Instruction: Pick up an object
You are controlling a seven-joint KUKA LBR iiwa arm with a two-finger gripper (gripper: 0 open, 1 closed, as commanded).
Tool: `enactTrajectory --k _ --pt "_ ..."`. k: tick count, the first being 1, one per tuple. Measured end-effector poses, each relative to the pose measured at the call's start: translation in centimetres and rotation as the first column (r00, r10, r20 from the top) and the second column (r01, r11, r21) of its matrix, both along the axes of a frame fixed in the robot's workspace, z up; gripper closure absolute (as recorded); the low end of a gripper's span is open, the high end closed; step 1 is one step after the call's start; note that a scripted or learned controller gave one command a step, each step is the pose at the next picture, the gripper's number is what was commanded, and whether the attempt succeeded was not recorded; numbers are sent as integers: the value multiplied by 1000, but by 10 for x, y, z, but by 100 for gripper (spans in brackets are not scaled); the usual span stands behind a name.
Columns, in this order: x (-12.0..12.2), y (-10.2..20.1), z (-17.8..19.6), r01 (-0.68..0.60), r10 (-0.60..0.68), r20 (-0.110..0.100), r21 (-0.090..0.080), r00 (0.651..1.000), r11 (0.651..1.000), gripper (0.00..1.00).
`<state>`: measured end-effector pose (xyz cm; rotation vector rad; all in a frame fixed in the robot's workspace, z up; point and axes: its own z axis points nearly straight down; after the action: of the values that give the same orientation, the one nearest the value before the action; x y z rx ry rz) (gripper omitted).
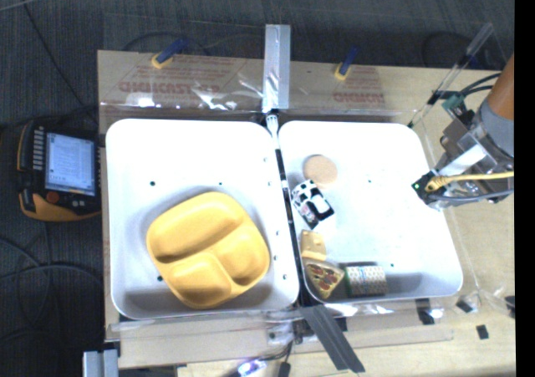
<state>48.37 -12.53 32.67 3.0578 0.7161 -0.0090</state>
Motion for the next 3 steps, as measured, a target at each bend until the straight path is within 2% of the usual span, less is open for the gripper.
enactTrajectory --k 1,2,3 --pt "0 49 -65 144 -144 0 1 990 990 100" --pt "0 15 0 -532 532 1 2 847 847 100" --pt "0 55 -71 -412 412 0 5 911 911 100"
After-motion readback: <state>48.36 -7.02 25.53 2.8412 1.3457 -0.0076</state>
